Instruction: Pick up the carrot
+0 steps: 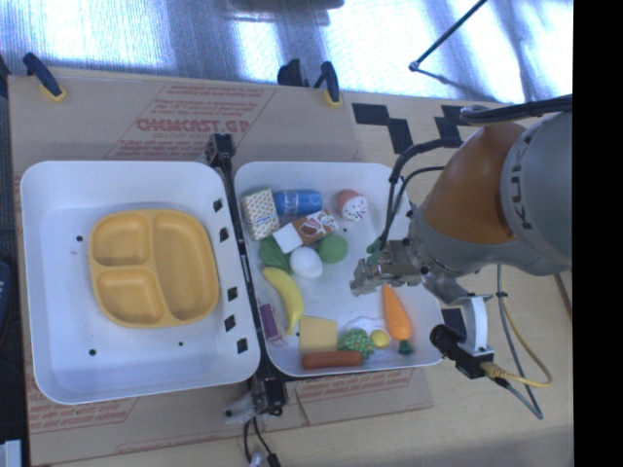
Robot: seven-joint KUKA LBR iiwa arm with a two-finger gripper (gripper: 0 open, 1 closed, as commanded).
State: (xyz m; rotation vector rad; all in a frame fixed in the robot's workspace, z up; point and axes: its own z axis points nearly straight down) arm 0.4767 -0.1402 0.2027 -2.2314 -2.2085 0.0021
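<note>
The carrot is orange and lies at the right side of the right bin, with its narrow end pointing toward the bin's front wall. My gripper hangs just above and to the left of the carrot's upper end, close to it or touching it. The gripper's dark body hides the contact point. The grey arm with its orange band reaches in from the right and covers the bin's right rim.
The right bin also holds a banana, a white egg, a green lime, a blue can, a cheese block, a sausage and other small toy foods. A yellow divided plate lies in the left bin.
</note>
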